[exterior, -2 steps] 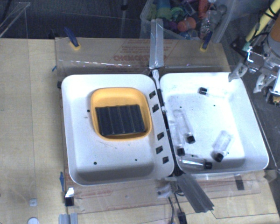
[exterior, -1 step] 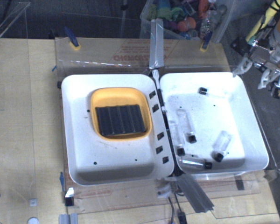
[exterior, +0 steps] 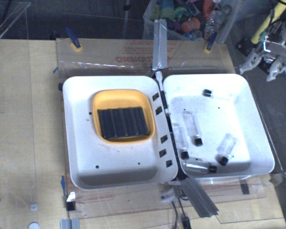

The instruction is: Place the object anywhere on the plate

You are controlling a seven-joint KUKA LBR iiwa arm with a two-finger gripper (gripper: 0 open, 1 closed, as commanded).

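Observation:
A yellow plate (exterior: 99, 104) lies in the left white bin (exterior: 78, 147). A dark ribbed rectangular object (exterior: 123, 122) rests flat on the plate and covers most of its middle. My gripper (exterior: 261, 68) hangs at the far right, outside the right bin (exterior: 257, 128) and beyond its far right corner. It is well away from the plate. It is open, its pale fingers spread with nothing between them.
Several clear vials with black caps lie in the right bin: one (exterior: 189, 124) near its middle, one (exterior: 226, 147) to the right, one (exterior: 198, 166) at the front. A small black piece (exterior: 207, 93) sits near the back. A clear tub of toys (exterior: 190, 8) stands behind the bins.

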